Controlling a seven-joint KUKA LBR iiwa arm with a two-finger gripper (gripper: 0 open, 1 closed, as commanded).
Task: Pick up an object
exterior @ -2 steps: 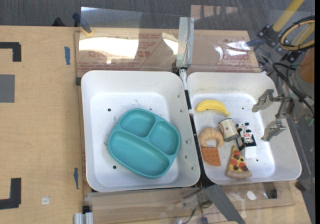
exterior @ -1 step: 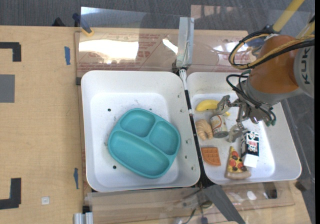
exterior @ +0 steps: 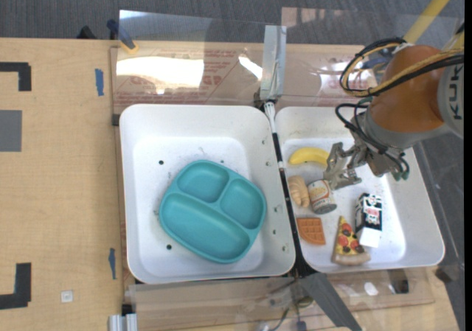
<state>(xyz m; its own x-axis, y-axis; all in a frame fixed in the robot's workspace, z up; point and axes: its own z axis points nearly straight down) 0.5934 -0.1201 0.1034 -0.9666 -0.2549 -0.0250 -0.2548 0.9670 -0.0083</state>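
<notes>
My gripper [exterior: 338,169] hangs over the right bin [exterior: 420,211], its metal fingers just above a small tin can [exterior: 321,197] lying on its side. A yellow banana [exterior: 307,155] lies left of the fingers. A bread roll [exterior: 298,191] sits next to the can. A waffle piece [exterior: 312,231], a pizza slice [exterior: 348,242] and a black-and-white carton [exterior: 369,215] lie nearer the front. Nothing shows between the fingers.
A teal divided plate [exterior: 212,210] lies in the left bin [exterior: 140,138]. A clear plastic wall [exterior: 192,64] stands behind both bins. The arm's orange band and cables [exterior: 405,90] hover over the right bin's back right corner.
</notes>
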